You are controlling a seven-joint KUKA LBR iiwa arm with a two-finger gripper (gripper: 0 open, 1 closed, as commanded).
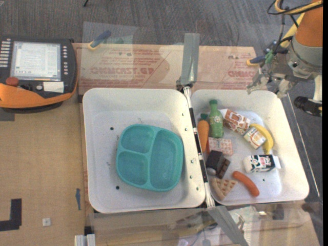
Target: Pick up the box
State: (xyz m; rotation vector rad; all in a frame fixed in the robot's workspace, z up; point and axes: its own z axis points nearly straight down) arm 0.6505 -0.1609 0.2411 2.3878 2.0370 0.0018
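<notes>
Right now I see the gripper [270,82] hanging above the far right corner of the right bin [294,186], just past its rim, with the arm's orange band [310,29] up at the edge of my view; from this angle I cannot tell how wide the gripper stands, and I see nothing in it. The box [236,121], white with orange-brown print, lies tilted in the far half of the right bin, just right of the green bottle [216,119] and touching or nearly touching a small can [254,136] that leans on the banana [265,137]. It sits well below the gripper in my view, apart from it. Beside the bottle a carrot [204,135] lies along the bin's left wall, with a pink packet [220,146] and a dark block [217,163] nearer me. A small milk carton [262,162] lies on its side to the right, a sausage [246,183] and a slice of toast [224,187] nearest the front. The left bin [100,106] holds a teal divided plate [150,157]. A control pendant [37,72] rests on the counter [41,158] at far left.
</notes>
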